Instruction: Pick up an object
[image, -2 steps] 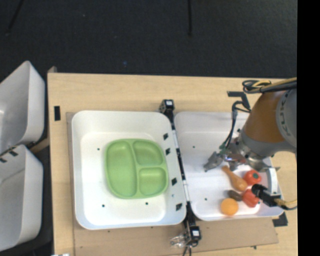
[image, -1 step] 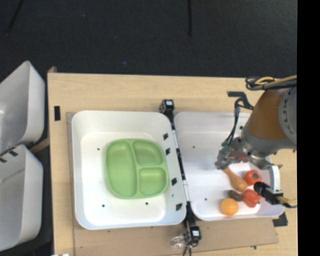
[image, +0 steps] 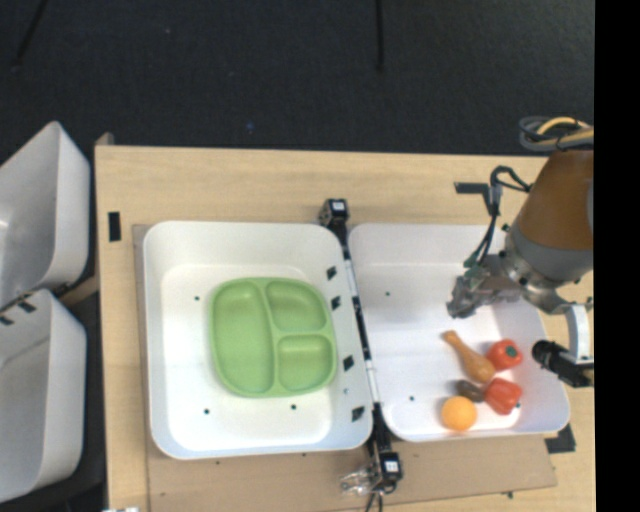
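In left bin (image: 170, 420), green tray (image: 272, 334)

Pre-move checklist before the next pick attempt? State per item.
1. Targets in the right bin: ok, orange ball, two red pieces and a tan, bottle-shaped piece.
2. Tool over the right bin: ok, above the cluster in the picture.
3. Tool free of a load: cannot tell.
4. Finger state: cannot tell.
5. Targets spaced for a clean grasp: not ok, they crowd together.
6. Green tray in the left bin: ok.
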